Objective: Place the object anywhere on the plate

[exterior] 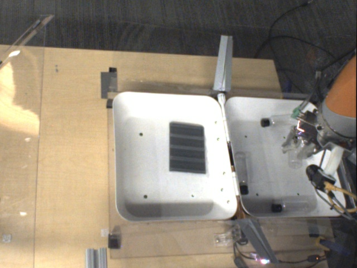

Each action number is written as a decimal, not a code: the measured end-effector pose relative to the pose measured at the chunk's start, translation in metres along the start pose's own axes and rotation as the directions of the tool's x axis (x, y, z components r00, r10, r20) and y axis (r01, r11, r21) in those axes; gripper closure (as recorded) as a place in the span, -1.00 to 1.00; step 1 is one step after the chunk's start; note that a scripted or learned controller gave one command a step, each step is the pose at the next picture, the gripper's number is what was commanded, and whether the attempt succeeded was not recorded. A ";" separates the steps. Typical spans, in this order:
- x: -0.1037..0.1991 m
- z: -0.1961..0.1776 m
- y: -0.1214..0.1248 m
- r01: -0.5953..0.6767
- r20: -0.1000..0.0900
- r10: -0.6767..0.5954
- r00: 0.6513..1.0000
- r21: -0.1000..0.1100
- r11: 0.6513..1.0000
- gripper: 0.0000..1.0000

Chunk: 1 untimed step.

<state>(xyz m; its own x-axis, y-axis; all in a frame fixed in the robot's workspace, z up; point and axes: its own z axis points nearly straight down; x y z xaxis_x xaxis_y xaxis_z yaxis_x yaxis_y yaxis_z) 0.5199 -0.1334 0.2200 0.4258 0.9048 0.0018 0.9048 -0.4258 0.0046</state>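
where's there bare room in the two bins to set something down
Left bin: bare white floor rings the dark ribbed plate, widest on its left and front. Right bin: open middle and left side; crowded at the right, where the gripper hangs, with small dark bits at back and front.

One fixed camera looks down slantwise on both white bins (167, 108).

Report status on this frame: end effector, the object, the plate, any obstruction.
End effector over right bin, grasp state unclear. Dark ribbed plate in left bin, nothing on it. No object identifiable. Path between bins looks open.
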 end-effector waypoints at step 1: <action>0.087 0.036 0.017 0.123 0.000 -0.123 0.992 0.003 0.992 1.00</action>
<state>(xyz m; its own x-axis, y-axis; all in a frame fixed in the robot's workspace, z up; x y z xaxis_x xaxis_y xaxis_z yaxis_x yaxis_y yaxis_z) 0.5730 -0.0617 0.1841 0.3110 0.9504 0.0013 0.9504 -0.3110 0.0018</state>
